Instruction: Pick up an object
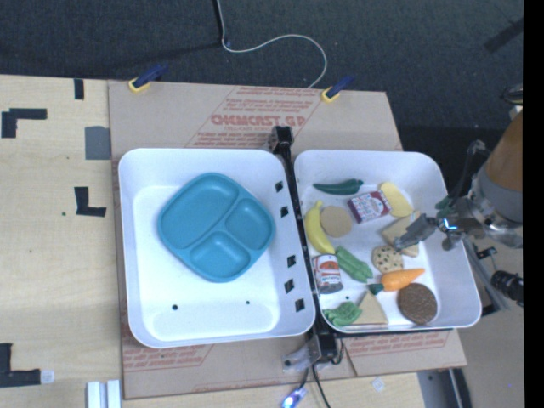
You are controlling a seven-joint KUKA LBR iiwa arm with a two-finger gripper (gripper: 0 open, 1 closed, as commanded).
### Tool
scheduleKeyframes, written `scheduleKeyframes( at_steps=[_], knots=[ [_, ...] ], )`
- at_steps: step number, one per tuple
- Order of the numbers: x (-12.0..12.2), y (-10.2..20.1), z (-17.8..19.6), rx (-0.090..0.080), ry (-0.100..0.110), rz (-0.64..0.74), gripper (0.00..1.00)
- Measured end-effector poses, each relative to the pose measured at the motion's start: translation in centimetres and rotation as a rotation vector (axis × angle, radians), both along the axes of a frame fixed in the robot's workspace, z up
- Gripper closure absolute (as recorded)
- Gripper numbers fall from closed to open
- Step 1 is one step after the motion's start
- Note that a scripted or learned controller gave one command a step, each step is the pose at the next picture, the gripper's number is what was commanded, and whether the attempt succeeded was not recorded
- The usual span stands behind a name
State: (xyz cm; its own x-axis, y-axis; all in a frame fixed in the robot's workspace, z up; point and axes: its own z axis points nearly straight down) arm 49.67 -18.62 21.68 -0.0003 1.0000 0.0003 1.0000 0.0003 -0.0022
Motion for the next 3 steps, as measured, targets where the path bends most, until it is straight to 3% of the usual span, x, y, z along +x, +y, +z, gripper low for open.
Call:
scheduleKeyframes(
  at_steps=[1, 2, 3],
  knots=[
    [0.0, 0.1, 1.0, 0.000, 0.000, 0.001, 1.00],
    [0.9, 5.6, -1.9, 0.002, 0.002, 0.005, 1.00],
    [2.9, 16.6, 6.2, 0.003, -0.010, 0.015, 1.00]
  ],
)
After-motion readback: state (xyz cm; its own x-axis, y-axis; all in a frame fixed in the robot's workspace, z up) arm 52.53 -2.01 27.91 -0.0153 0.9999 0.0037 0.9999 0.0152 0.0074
